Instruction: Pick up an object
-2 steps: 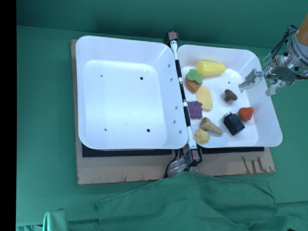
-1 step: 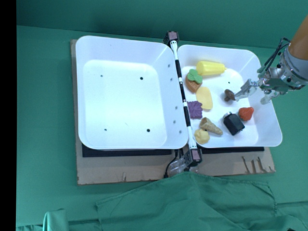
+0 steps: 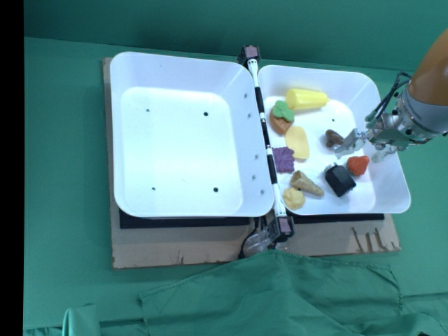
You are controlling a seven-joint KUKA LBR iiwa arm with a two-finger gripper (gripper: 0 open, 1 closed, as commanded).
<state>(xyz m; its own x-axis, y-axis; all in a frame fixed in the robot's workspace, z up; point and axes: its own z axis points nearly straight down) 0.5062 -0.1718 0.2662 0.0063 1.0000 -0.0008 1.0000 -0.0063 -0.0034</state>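
Objects for picking lie scattered in the right bin [image 3: 392,200], the landmark for everything else. That bin sits on a brown cardboard sheet [image 3: 182,250] over a green bench cover [image 3: 63,187], with a crumpled green cloth [image 3: 280,292] just in front of it. The left bin [image 3: 182,138] touches it along a shared edge fitted with a black-and-white hinge strip [image 3: 264,135].

The arm [image 3: 430,82] reaches over the bin's right rim, orange band uppermost, grey wrist angled down and inward. The gripper [image 3: 357,142] hangs just inside the right half of the bin, its metal tip right beside a small brown piece [image 3: 333,138]; whether it touches or holds that piece cannot be told, nor how wide the tool stands.

Inside the bin: a yellow cone-like piece [image 3: 306,99] near the back wall, an orange piece with a green top [image 3: 282,116] by the hinge side, a pale yellow oval [image 3: 297,143] at centre, a purple piece [image 3: 283,159] against the hinge side, a tan cone [image 3: 306,183] and a yellow lump [image 3: 293,198] near the front, a black block [image 3: 339,180] and a red piece [image 3: 358,164] toward the right.
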